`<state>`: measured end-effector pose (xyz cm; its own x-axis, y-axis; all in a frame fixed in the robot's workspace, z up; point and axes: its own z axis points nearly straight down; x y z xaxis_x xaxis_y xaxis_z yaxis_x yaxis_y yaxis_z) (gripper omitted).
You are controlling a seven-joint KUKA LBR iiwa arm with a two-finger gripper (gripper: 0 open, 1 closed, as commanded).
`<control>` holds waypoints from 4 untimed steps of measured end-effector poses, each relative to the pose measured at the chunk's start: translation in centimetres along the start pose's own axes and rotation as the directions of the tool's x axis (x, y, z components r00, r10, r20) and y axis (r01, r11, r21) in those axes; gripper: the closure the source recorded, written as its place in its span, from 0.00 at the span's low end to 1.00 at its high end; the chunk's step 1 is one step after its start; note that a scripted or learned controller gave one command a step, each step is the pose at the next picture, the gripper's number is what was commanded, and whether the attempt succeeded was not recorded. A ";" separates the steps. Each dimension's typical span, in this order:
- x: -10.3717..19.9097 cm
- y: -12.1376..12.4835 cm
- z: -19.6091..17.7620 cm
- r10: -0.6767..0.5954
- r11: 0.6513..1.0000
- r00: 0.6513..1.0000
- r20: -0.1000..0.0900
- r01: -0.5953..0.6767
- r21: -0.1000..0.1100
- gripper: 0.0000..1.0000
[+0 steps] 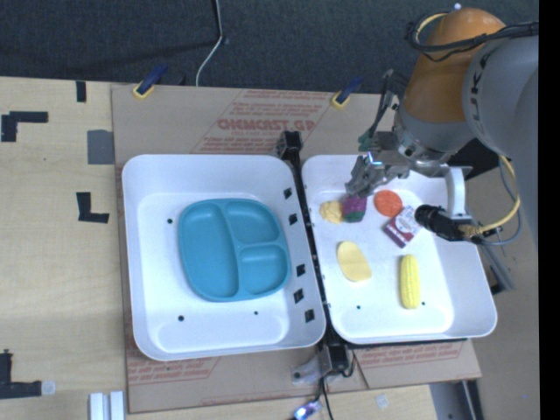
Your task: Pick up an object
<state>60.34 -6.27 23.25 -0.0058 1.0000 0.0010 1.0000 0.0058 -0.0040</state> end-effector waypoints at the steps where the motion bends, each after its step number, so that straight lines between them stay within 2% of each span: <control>1: 5.3 0.9 -0.6 -0.001 1.000 1.000 -0.001 0.001 -0.002 1.00; 3: 16.4 4.4 1.6 0.000 1.000 1.000 0.001 0.000 -0.001 1.00; 4: 16.1 4.4 1.5 0.003 1.000 1.000 0.002 -0.003 -0.001 0.00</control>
